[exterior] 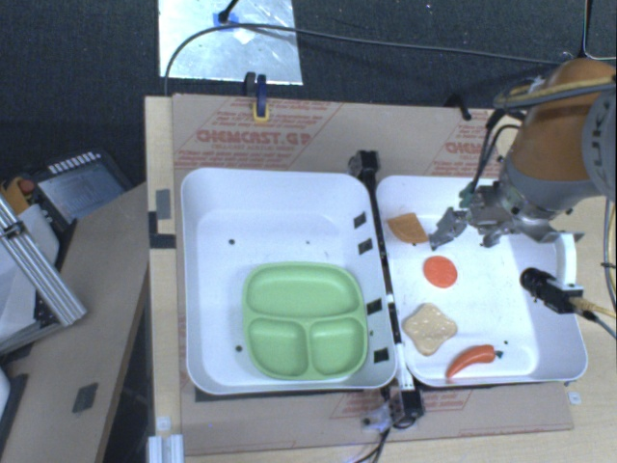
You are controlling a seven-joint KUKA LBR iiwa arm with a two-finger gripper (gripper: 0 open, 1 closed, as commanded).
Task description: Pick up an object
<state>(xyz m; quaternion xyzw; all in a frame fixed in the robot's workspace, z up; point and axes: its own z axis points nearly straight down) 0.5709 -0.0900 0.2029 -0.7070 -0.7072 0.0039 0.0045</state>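
**Gripper poised over the right bin's toy food**

Objects in the right bin (pixel 554 350) run from its front edge toward the back. Nearest the front edge lies an orange-red chilli pepper (pixel 471 359), and just behind it a pale, lumpy cookie-like piece (pixel 429 326). Further back, mid-bin, sits a flat red disc (pixel 441 272), and nearest the back edge a tan wedge (pixel 408 228). All look like small plastic play food: probably light and stiff, with smooth skins that could slip. The disc and wedge lie flat, so edges offer the only hold; the pepper's narrow body looks the easiest to pinch across.

The left bin (pixel 217 210) holds a green divided plate (pixel 304 318) toward its front.

The gripper (pixel 453 228) hangs beside the wedge, near the back edge. Its dark fingers blur together, so whether the jaws stand wide or narrow cannot be told. The arm (pixel 559 152) is cut off at the frame's edge.
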